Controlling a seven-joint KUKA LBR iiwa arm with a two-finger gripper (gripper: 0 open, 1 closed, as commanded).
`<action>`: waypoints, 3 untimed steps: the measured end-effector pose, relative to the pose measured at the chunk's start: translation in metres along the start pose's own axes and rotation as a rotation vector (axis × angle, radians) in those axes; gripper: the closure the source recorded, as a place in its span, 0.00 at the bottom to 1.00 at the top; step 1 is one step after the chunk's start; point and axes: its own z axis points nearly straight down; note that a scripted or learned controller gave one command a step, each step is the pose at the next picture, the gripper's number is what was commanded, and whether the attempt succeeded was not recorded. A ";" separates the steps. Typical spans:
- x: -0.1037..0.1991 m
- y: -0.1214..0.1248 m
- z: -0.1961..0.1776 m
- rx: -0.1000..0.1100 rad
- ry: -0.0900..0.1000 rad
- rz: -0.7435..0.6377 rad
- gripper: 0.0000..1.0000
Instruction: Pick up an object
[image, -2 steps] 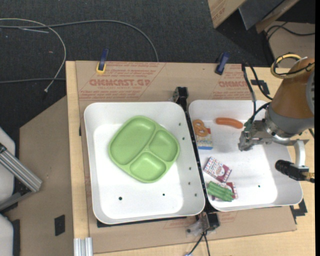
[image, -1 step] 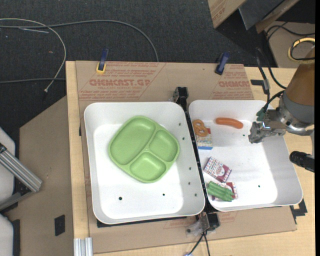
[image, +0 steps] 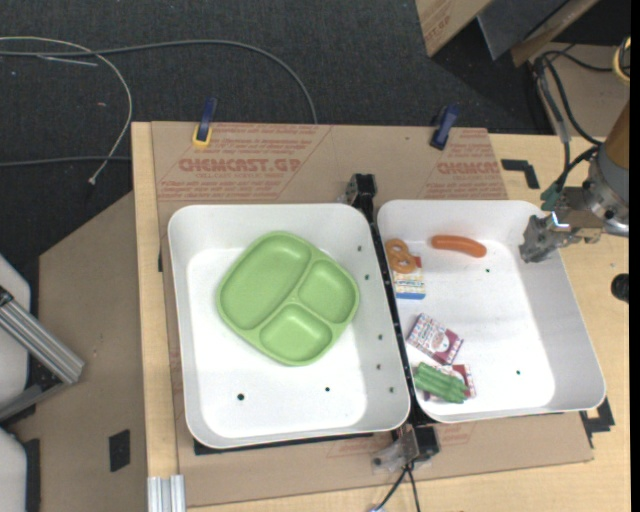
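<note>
The right bin (image: 545, 330) holds an orange sausage (image: 459, 244) near its far edge. A small packet with a pretzel picture (image: 405, 268) lies at the bin's left side. Below it sit a pink and white packet (image: 434, 339) and a green packet (image: 441, 382). My gripper (image: 538, 243) hangs over the bin's far right corner, to the right of the sausage and apart from it. Nothing shows between its fingers.
The left bin (image: 200, 370) holds a green three-compartment plate (image: 289, 297). Two blue clamps (image: 206, 120) (image: 444, 126) pin the cardboard at the back. A black clip (image: 360, 187) sits between the bins at the far edge. Cables hang at the right.
</note>
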 end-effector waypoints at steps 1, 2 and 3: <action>0.050 0.000 0.003 0.010 0.005 -0.005 1.00; 0.100 -0.021 0.017 0.013 0.006 -0.004 1.00; 0.146 -0.029 0.016 0.012 0.006 -0.005 1.00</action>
